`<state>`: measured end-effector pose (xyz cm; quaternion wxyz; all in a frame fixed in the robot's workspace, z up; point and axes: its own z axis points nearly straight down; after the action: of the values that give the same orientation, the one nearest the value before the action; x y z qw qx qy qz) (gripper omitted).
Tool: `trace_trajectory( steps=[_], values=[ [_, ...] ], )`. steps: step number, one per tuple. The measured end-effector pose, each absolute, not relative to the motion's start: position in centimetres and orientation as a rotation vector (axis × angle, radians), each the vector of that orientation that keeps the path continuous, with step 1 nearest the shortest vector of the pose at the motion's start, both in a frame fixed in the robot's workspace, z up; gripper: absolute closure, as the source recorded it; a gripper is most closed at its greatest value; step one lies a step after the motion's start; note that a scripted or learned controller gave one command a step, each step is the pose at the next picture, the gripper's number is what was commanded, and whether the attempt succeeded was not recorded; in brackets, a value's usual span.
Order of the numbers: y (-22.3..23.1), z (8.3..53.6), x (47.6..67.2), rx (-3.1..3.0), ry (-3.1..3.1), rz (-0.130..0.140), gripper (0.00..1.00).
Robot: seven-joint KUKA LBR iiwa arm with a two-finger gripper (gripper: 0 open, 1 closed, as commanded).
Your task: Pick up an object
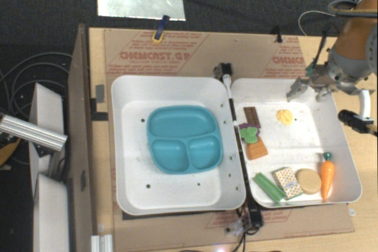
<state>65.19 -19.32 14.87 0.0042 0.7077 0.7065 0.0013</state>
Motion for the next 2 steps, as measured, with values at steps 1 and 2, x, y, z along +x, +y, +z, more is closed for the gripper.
trace_trajectory(
  steps=[1,2],
  values=[
    [-14.7,13.8,53.9,2.229,2.228,-0.005,0.0],
    [-19.3,18.6,66.6,2.202,2.216,0.012,0.0]
  ],
)
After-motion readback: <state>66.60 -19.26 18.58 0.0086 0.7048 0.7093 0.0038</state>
